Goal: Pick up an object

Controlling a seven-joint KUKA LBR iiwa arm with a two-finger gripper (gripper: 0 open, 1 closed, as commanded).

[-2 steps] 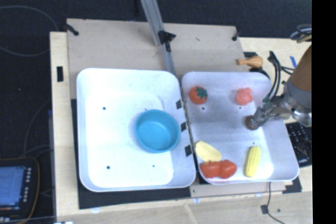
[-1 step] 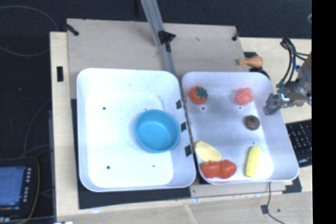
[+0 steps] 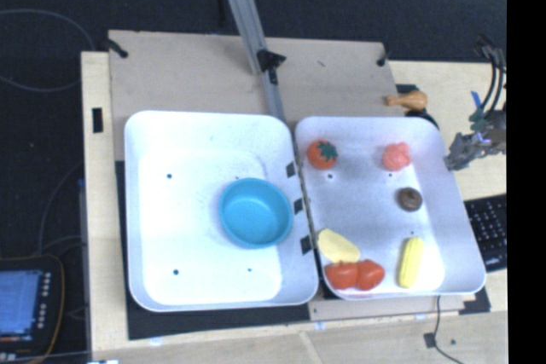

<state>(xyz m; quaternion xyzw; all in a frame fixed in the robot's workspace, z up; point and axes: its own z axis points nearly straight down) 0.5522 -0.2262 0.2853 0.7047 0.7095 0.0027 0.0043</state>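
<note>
The right bin (image 3: 444, 209) holds several small toys. A red tomato with a green top (image 3: 322, 153) lies at its far left and a pink piece (image 3: 396, 156) at its far right. A brown round piece (image 3: 410, 199) sits mid-right. Along the near side lie a yellow wedge (image 3: 338, 246), a red pepper (image 3: 356, 274) and a yellow corn cob (image 3: 411, 262). My gripper (image 3: 465, 151) hangs at the right edge of the view, just outside the right bin's far right rim, with nothing seen in it.
The left bin (image 3: 162, 183) holds a blue bowl (image 3: 255, 212) near its right wall. A tan object (image 3: 406, 101) lies on the bench behind the right bin. A grey metal bar (image 3: 247, 21) slants down to the gap between the bins. A keyboard (image 3: 488, 230) sits at the right.
</note>
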